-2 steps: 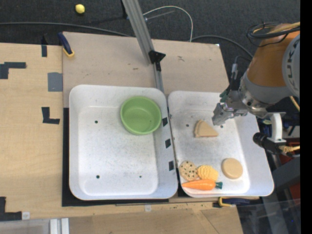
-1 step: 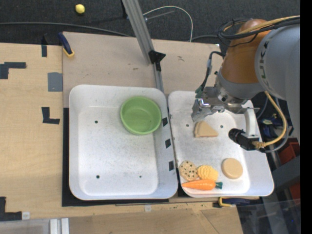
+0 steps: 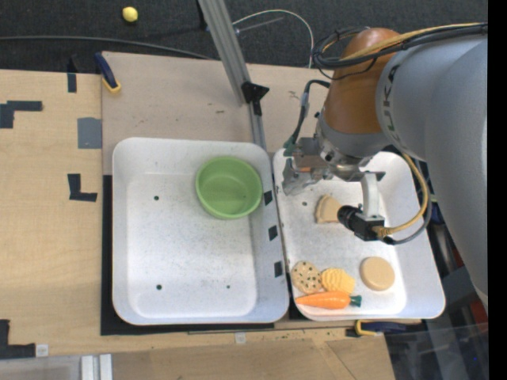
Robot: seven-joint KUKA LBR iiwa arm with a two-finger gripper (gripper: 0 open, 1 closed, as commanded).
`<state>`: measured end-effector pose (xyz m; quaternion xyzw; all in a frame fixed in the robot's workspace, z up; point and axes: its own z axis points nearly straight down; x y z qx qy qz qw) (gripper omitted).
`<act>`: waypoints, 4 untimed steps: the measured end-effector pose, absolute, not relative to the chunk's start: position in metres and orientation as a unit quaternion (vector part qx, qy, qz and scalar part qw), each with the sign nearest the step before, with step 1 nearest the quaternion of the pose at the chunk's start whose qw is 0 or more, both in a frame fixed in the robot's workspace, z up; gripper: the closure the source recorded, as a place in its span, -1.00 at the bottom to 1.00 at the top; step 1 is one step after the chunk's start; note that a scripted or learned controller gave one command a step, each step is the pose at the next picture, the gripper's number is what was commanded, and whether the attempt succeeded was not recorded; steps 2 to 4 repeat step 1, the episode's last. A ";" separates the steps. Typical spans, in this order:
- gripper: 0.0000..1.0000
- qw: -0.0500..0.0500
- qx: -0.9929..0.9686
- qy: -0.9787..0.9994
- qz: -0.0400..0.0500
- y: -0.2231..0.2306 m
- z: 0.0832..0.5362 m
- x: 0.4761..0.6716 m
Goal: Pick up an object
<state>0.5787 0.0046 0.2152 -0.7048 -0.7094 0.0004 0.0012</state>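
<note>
My gripper [image 3: 291, 182] hangs low over the upper left part of the right bin [image 3: 420, 291], close to the wall between the two bins. A beige wedge-shaped piece [image 3: 325, 210] lies just to its right and a little nearer the front, apart from it. Along the right bin's front lie a speckled cookie [image 3: 305, 276], a yellow ridged piece [image 3: 337, 279], an orange carrot [image 3: 324, 300] and a round tan disc [image 3: 378, 273]. In the left bin [image 3: 158, 291] a green bowl [image 3: 228, 186] stands upright near the back right corner.
The arm's grey body and orange band [image 3: 360, 85] cover the right bin's back and right side. A slanted metal pole [image 3: 230, 46] rises behind the bins. A black fitting with cables [image 3: 358, 221] hangs off the wrist above the right bin's middle.
</note>
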 end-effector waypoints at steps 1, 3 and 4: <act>1.00 0.001 -0.705 -0.710 0.000 0.054 0.215 0.580; 1.00 0.001 -0.705 -0.710 0.000 0.054 0.215 0.580; 1.00 0.001 -0.705 -0.710 0.000 0.054 0.215 0.580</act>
